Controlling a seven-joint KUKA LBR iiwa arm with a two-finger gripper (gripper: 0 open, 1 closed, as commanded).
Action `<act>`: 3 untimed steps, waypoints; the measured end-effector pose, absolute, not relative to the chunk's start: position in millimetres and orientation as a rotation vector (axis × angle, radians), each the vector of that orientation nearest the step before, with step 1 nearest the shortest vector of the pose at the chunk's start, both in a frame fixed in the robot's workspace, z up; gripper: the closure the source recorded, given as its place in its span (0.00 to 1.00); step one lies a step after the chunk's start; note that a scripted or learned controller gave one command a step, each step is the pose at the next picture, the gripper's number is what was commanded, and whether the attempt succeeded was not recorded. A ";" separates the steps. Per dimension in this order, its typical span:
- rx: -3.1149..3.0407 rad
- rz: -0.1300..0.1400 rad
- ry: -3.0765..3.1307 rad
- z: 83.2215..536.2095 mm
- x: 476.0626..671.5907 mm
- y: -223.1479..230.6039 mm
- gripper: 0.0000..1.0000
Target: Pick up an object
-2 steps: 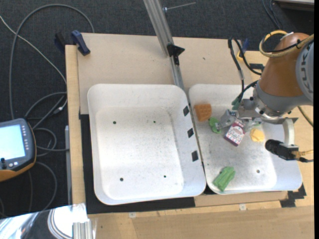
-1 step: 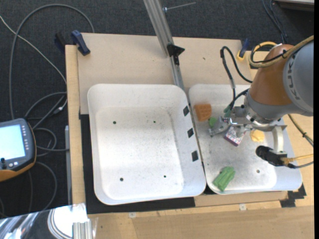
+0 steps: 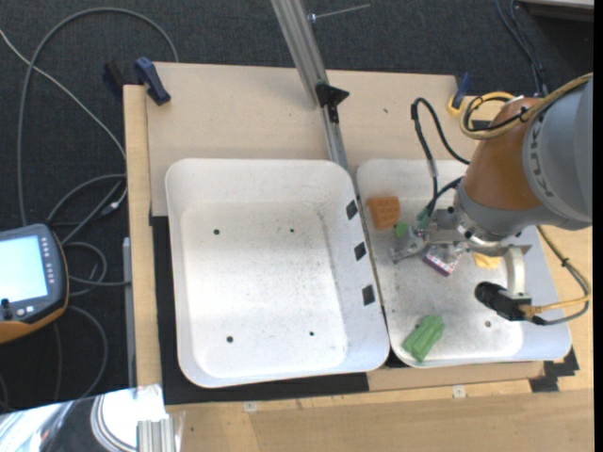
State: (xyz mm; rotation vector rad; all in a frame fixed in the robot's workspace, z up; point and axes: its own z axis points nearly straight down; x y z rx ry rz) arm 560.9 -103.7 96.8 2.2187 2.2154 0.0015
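1. Gripper [image 3: 422,243] sits low in the right bin [image 3: 499,342], approx. centre; arm [image 3: 528,168] enters from 3 o'clock.
2. Claw state: cannot tell, view too coarse.
3. Candidate objs: orange block [image 3: 383,212] at 11 o'clock from gripper, near; green piece [image 3: 423,337] at 6 o'clock, well apart; small purple-white item [image 3: 440,262] just beside, at 4 o'clock.
4. Risk: tip is between objs, not over one. Closing here likely yields an empty grasp.
5. Risk: descent may nudge the purple-white item or orange block sideways.
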 end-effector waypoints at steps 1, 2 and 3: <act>2.216 0.008 2.214 109.4 562.3 -103.2 1.00; 2.216 0.006 2.219 158.9 571.1 -109.3 1.00; 2.215 0.008 2.219 221.6 567.8 -106.1 1.00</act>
